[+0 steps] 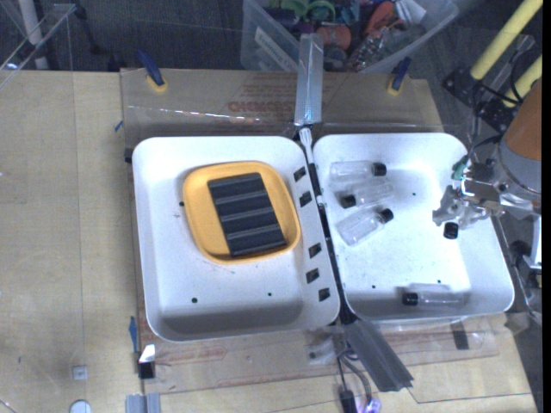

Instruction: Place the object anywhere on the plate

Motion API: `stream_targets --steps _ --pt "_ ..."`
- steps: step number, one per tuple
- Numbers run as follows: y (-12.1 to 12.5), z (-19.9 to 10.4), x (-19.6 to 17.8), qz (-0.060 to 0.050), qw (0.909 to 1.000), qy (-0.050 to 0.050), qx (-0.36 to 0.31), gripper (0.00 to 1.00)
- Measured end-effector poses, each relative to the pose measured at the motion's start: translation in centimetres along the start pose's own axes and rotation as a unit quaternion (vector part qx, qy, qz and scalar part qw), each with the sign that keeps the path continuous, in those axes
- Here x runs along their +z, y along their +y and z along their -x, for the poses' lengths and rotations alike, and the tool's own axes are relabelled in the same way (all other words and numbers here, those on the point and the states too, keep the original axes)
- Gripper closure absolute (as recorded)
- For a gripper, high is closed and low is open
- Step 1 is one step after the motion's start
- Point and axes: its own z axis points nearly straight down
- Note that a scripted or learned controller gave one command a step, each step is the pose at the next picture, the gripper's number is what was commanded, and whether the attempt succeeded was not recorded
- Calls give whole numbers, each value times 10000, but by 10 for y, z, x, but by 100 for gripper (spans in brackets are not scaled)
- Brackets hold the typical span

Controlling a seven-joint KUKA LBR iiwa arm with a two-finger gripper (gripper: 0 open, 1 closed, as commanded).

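A yellow plate [198, 222] lies in the left bin [164, 299] with a black ridged slab [247, 214] on its middle. Several clear bottles with black caps lie in the right bin [482, 295]: one at the back [355, 171], one below it [366, 197], a third [360, 224] tilted, and one near the front wall [432, 297]. My gripper [453, 210] hangs over the right bin's right side, far from the plate. A small black cap [450, 230] sits right under it, and I cannot tell whether that bottle is held or lies on the floor.
A ridge with black clips [313, 249] divides the two bins. A clear tub of coloured toys [344, 15] stands behind the bench. The arm's orange band [527, 127] is at the right edge. Bare white floor surrounds the plate.
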Motion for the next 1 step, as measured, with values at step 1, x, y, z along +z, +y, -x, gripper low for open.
stream_targets --steps 1 --pt "0 0 0 2 10000 0 0 0"
